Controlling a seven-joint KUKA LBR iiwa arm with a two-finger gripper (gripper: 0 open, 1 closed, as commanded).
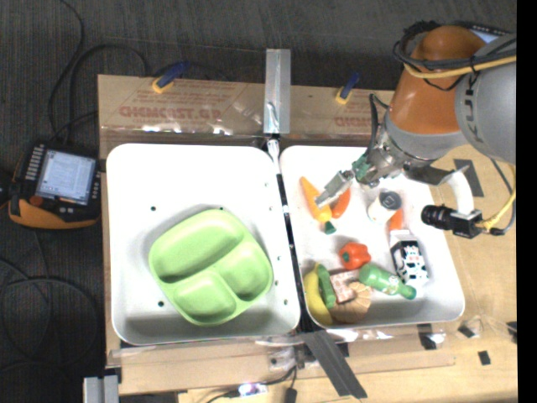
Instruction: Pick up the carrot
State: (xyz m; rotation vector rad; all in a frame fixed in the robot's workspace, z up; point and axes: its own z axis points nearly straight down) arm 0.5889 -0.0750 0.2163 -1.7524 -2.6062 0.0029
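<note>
In the right white bin [289, 225], the end effector [337, 187] hangs narrowly parted over the orange plastic carrot [315, 200]; no label there is readable.

My arm [457, 82] runs out past the upper right edge of the frame, so its base is cut off. My fingertips [334, 193] overlap the carrot [315, 198] at centre right, and I cannot tell whether they grip it. The pile [348, 285] of toys at lower right overlaps, hiding their shapes.
</note>
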